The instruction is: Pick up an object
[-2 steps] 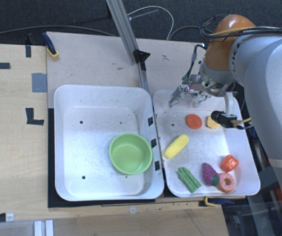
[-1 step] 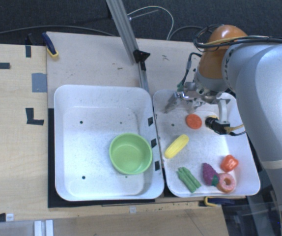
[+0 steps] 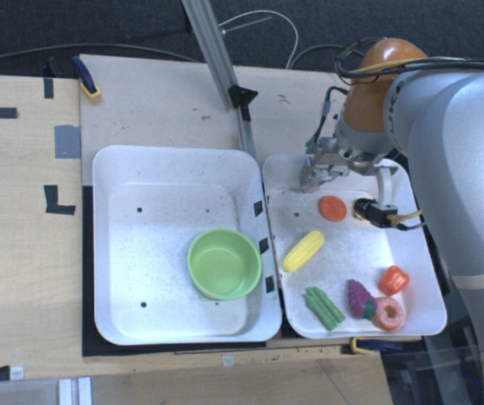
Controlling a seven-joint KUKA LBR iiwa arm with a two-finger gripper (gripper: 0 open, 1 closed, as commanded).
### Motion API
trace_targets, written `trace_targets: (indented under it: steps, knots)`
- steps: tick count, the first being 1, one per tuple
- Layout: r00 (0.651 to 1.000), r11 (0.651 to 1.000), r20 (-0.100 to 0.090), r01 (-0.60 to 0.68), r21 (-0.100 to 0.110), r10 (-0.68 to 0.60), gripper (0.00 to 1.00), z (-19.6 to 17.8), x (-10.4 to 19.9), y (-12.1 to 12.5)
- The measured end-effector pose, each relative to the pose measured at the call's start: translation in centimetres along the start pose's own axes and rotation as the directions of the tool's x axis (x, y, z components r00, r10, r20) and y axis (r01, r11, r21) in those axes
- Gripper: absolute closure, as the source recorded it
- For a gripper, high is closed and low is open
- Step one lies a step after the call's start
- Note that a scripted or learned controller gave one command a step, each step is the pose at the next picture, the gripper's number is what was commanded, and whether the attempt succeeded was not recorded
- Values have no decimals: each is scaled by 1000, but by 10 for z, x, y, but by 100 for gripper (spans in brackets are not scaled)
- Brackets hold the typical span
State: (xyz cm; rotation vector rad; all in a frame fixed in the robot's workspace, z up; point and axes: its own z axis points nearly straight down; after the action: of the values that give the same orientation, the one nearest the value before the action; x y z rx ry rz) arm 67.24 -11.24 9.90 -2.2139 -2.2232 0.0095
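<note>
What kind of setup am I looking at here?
Likely a robotics lab bench: two white bins, toy food such as a corn cob, and loose cables behind the wooden bench top.

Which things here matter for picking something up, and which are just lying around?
Job: gripper; right white bin with round orange-red piece, yellow corn cob, green pod, purple grapes, red pepper, pink doughnut.
Lying about: green bowl, left white bin.
</note>
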Motion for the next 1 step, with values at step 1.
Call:
trace_targets:
  steps: [1]
  knots:
    - [1000, 1000, -1, -3, -11, 3, 100, -62, 3, -4]
